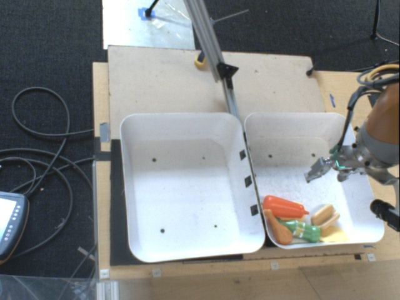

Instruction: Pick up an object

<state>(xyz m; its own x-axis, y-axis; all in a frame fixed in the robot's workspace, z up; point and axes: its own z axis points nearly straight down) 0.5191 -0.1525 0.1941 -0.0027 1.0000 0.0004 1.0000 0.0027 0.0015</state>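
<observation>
White right bin (294,142) holds an orange carrot (285,206); claw (325,169) state unclear.

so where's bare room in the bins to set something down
The left bin has bare floor wall to wall. In the right bin, the back half is bare up to the end effector. Its front is crowded: orange carrot, second carrot, green piece, bun.

1 fixed camera above, slanting down on 2 white bins (187,130).
</observation>
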